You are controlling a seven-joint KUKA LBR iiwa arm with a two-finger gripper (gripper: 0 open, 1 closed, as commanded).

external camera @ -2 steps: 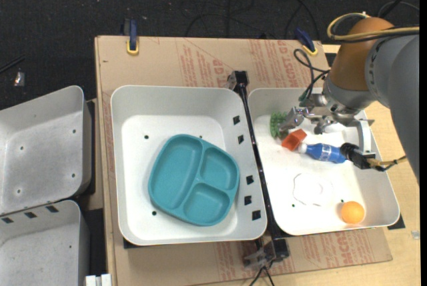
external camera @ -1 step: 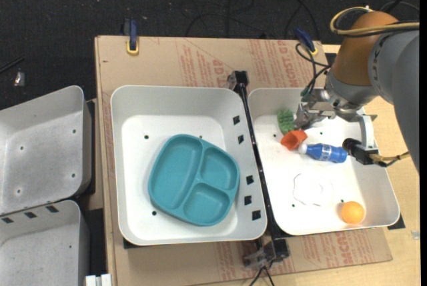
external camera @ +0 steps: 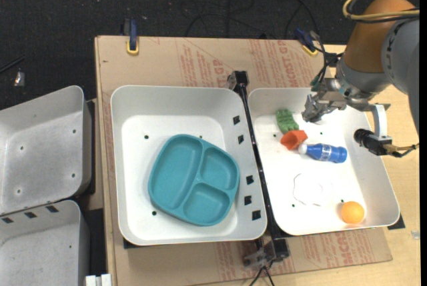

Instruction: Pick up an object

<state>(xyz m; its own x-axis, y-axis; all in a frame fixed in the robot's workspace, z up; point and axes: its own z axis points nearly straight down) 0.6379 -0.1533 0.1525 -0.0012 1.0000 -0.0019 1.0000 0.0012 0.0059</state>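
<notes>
Gripper [external camera: 313,111] hangs upper right of frame over the right bin [external camera: 380,191]; can't tell how far open it is, and nothing is visibly held. Likely targets just lower left of it: green block [external camera: 287,120], orange piece [external camera: 293,140], blue bottle [external camera: 325,153]. Orange ball [external camera: 351,212] sits lower right; teal tray [external camera: 193,179] fills the left bin [external camera: 127,145].

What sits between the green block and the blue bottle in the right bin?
In the camera view, a small orange-red piece lies between the green toy block and the blue plastic bottle, beside the bottle's white end.
</notes>
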